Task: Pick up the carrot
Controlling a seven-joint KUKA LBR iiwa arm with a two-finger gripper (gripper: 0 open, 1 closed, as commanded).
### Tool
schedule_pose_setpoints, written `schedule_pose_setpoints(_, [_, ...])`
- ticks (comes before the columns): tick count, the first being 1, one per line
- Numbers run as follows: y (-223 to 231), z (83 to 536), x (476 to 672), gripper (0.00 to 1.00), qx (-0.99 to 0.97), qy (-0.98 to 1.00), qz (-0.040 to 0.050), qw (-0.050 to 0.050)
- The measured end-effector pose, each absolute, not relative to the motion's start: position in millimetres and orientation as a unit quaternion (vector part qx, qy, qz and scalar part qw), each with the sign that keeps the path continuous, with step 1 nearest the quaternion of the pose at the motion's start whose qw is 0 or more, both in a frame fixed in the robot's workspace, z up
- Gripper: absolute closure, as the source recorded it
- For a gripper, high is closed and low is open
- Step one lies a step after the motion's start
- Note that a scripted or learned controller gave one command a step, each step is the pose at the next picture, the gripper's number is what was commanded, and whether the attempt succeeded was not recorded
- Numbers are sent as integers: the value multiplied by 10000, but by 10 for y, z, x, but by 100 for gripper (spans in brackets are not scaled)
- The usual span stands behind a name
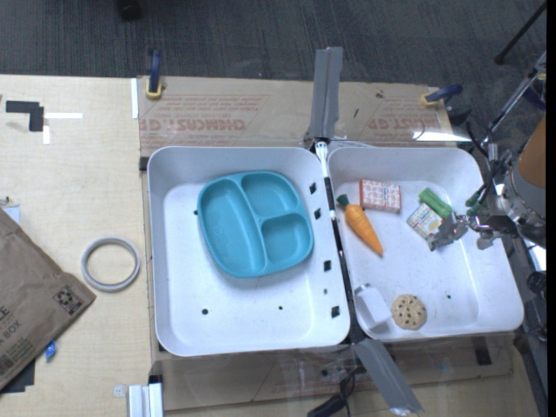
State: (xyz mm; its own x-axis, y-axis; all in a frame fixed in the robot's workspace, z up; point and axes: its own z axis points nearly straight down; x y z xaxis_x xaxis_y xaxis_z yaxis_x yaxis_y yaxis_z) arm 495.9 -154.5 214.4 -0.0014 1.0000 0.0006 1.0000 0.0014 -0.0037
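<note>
Carrot lies in the right bin, near its left wall, just below a small pink-and-white box; its long axis runs diagonally, green top toward the upper left, orange tip toward the lower right; nothing touches it. Gripper sits to the carrot's right, well apart, low over the same bin beside a green-and-white packet; so the carrot lies to the left of the jaws, and I judge a leftward reach is needed. Whether the jaws are open or closed I cannot tell; they are small and blurred, and the arm is cut off at the right. 1 cookie rests lower down; the left bin holds a blue plate.
</note>
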Motion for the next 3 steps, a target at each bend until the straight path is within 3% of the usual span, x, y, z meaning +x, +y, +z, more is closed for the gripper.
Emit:
schedule_pose_setpoints(1, [-1025,1382,5506,0,-6858,-7277,14,15])
schedule_pose_setpoints(2, [-971,923,5704,0,-5647,-8253,5,9])
schedule_pose_setpoints(3, [-987,1010,5706,100,-5666,-8240,5,2])
